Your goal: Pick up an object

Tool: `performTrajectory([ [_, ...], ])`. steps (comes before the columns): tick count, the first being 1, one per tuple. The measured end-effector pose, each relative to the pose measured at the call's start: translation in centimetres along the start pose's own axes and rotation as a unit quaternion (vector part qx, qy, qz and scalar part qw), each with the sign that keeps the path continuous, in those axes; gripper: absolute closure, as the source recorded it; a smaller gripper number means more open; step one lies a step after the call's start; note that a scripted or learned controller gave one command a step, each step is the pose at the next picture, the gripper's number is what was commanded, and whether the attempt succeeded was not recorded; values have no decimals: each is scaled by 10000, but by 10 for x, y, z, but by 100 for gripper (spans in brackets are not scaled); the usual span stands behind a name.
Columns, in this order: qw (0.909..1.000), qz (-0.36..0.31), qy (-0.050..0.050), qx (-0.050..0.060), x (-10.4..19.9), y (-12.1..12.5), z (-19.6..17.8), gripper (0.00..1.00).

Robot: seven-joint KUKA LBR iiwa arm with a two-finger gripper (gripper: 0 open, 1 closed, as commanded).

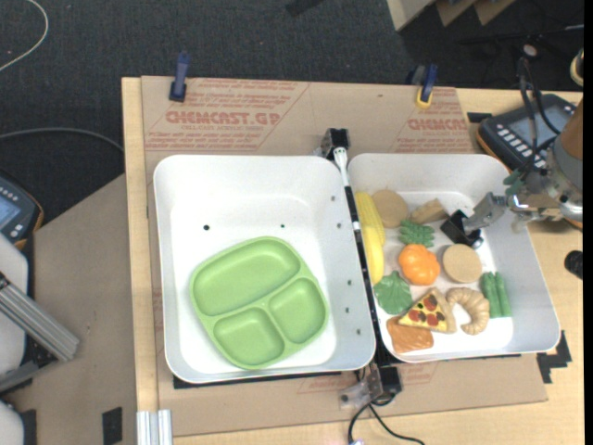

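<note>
The right white bin (533, 276) holds several toy foods. A yellow banana (372, 235) lies along its left wall, with a tan round piece (390, 207) and a tan wedge (428, 211) behind it. An orange (419, 264) sits in the middle beside a round tan biscuit (461, 264). At the front are a pizza slice (428, 313), a croissant (471, 309) and green pods (496, 295). My gripper (473, 222) reaches in from the right and hangs low over the bin's back right part, just above the biscuit. I see nothing held in it.
The left white bin (176, 202) holds a green divided plate (259, 299). A leafy green piece (416, 233) and a broccoli-like piece (393, 293) flank the orange. A black clip (336, 142) sits at the back where the bins meet. A keypad device (519, 133) lies at the bench's right.
</note>
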State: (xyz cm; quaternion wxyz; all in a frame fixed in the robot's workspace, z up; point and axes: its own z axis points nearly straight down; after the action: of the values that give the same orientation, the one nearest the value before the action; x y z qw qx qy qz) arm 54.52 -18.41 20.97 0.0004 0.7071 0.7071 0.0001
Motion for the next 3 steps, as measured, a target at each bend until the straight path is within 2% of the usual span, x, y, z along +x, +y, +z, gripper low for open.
performTrajectory([
  [1, 10000, -14, 14, 19, 39, 2, 121, 0],
  [2, 10000, -55, 26, 3, 176, -68, 20, 0],
  [3, 10000, 0, 3, -3, 168, -66, 15, 100],
])
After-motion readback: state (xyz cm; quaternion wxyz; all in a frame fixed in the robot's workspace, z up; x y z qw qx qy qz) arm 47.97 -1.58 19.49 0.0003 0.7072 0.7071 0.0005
